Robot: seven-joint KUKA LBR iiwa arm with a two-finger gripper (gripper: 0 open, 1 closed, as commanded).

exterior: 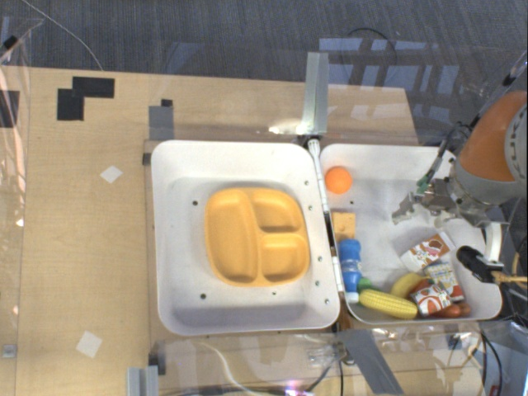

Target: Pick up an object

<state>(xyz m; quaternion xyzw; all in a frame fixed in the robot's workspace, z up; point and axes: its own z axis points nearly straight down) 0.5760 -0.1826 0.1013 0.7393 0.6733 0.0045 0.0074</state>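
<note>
Camera view. Two shallow white bins sit side by side on the table (74, 246). The left bin (177, 304) holds one item: a yellow divided tray (256, 236), three compartments, lying flat at its centre.

The right bin (375, 190) holds the loose objects. An orange ball (337, 179) lies at the far left corner. Nearer, along the left wall, are a tan block (343, 223) and a blue bottle (350, 264). Along the near wall lie a corn cob (386, 303), a banana (406, 283), and a cluster of printed packets (431, 272) with a red item at the near right corner.

The claw (422, 200) stands over the right bin's middle, above bare floor, far of the packets and well apart from the ball. Nothing sits between its fingers; whether they are apart or together cannot be told. The grey arm with its orange band (495, 143) enters from the right, overhanging that bin's right wall.
</note>
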